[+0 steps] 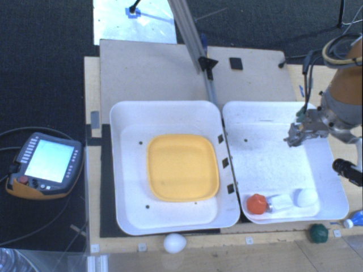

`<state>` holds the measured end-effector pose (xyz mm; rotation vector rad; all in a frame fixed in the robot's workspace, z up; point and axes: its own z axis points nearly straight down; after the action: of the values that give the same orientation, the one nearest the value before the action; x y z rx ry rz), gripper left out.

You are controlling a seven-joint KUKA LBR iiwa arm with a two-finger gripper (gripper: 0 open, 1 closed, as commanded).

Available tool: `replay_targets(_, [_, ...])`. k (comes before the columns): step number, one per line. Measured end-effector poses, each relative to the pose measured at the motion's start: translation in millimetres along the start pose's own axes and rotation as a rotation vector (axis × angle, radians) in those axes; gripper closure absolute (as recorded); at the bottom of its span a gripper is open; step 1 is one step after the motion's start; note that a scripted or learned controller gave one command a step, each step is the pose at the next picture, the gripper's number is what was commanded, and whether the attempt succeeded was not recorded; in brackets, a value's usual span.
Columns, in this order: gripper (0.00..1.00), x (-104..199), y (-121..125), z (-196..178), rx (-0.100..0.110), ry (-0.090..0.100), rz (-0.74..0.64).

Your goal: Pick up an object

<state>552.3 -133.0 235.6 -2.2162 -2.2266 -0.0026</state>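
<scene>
while gripper (295,136) hovers, state unclear, orange ball (257,204) round, without a long axis

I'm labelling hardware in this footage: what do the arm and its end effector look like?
The arm enters from the right: grey metal with a broad orange band above the wrist. Dark cables loop alongside it. The end effector is a small, dark grey metal assembly with an angular, mechanical outline. No markings are legible at this size.

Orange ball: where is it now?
In the right bin, at its near-left corner: the orange ball lies beside a white object, far from the tool.
</scene>
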Motion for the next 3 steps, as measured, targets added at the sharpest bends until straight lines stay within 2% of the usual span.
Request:
replay_targets(1, [1.00,46.7,6.1,9.5,0.001,0.000,0.001])
replay_targets(3, [1.00,159.7,31.8,-3.4,0.000,0.000,-0.001])
